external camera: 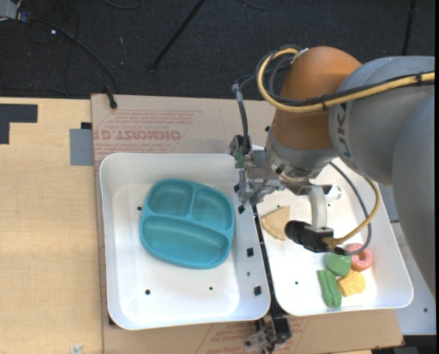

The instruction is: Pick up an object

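Observation:
The grey arm with its orange band hangs over the right bin (396, 286). Its gripper (249, 185) is low over the rim where the two bins meet, at the right bin's upper left. A tan wedge-shaped piece (275, 223) lies just right of and below the gripper. Near the bin's lower right sits a cluster of toy foods: a pink ring (361, 258), a green piece (338, 265), a yellow piece (352, 283) and a long green piece (329, 289). The arm's body hides the upper part of the right bin.
A teal divided plate (187, 223) lies in the left bin (123, 286). A black cylindrical part on a cable (308, 235) hangs from the arm over the right bin, beside the tan wedge. Cardboard lines the bench under both bins.

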### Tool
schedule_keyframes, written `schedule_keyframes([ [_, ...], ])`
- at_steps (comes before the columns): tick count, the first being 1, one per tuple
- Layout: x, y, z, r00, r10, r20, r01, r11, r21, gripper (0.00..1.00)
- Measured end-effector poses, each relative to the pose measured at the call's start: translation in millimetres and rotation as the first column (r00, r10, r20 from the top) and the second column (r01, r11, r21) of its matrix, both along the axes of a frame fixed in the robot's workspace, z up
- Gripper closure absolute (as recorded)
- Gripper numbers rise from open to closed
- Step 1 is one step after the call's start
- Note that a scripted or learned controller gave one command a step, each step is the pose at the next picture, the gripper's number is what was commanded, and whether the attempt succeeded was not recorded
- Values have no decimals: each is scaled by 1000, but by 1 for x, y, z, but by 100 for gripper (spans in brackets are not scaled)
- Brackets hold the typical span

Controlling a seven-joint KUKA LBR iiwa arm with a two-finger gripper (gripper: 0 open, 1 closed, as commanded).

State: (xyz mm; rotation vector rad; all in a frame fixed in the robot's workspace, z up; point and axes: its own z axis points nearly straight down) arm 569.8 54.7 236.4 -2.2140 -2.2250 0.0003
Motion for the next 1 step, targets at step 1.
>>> schedule_keyframes([
  [1, 14, 51, 6, 1000, 0, 0, 0, 1000, 0, 100],
])
